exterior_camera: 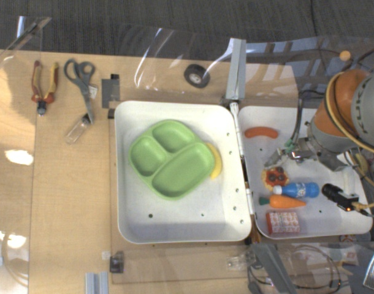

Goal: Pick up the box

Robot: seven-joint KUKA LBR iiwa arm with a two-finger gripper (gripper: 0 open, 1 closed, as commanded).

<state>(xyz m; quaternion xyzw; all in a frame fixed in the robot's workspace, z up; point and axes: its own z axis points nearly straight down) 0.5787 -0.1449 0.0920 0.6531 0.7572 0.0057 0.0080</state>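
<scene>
The box (284, 222) is small, red and white, and lies flat in the near left corner of the right bin (358, 225). My gripper (279, 158) reaches in from the right and hovers over the middle of that bin, well behind the box and apart from it. It sits just above a small orange and red toy (275, 177). Nothing can be made out in its grip.
Between gripper and box lie a blue bottle (300, 190) and an orange carrot (286, 202). An orange sausage (261, 132) lies at the bin's back. The left bin (175, 228) holds a green divided plate (172, 158) over a yellow item (216, 164). Scissors (83, 81), pliers (42, 84) and tape (197, 75) rest on the bench.
</scene>
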